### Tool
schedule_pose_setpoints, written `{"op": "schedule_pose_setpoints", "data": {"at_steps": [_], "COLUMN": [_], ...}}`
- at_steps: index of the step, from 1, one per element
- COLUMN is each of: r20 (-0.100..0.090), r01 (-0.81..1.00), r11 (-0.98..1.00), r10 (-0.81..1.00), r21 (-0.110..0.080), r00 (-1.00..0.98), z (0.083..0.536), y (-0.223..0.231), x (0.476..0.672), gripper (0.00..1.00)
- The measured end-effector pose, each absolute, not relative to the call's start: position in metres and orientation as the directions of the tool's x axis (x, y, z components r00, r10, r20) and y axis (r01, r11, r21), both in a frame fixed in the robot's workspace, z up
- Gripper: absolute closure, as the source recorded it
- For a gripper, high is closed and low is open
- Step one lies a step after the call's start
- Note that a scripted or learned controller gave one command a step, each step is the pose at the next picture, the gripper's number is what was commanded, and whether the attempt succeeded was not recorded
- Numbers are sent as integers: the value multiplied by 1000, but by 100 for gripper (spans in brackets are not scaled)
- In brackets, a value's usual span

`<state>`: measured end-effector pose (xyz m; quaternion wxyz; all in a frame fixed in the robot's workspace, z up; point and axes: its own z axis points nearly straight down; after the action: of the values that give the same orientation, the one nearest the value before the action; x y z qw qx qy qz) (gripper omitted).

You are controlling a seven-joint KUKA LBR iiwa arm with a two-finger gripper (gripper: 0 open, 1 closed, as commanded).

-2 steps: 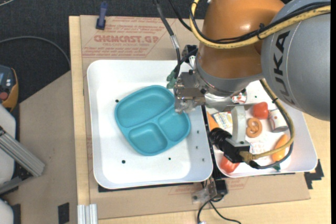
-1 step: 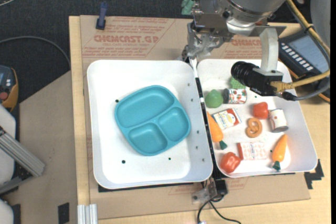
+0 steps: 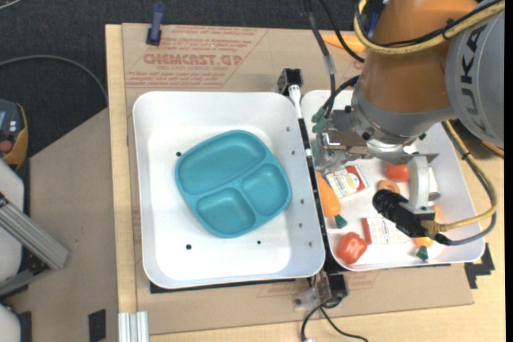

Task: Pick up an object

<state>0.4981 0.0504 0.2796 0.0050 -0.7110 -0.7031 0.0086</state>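
My gripper (image 3: 335, 146) hangs low over the left part of the right bin (image 3: 461, 172), under the orange-banded wrist, which hides much of it. Just below it lies a white labelled packet (image 3: 347, 181). An orange carrot-like piece (image 3: 329, 199) lies along the bin's left wall. A red piece (image 3: 350, 247) sits near the front, beside a second white packet (image 3: 377, 230). Another red piece (image 3: 397, 170) peeks out under the wrist. A small green and orange bit (image 3: 422, 253) rests at the front right. I see nothing held.
The left bin (image 3: 160, 196) holds a teal divided plate (image 3: 232, 183). A ridge where the two bins meet (image 3: 309, 172) runs just left of the gripper. Both bins rest on a cardboard sheet (image 3: 192, 56).
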Motion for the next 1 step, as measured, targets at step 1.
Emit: {"op": "schedule_pose_setpoints", "data": {"at_steps": [1], "r20": [0], "r01": [1000], "r11": [-4], "r10": [1000], "r21": [12], "r00": [4], "z": [377], "y": [21], "x": [480], "gripper": [100]}}
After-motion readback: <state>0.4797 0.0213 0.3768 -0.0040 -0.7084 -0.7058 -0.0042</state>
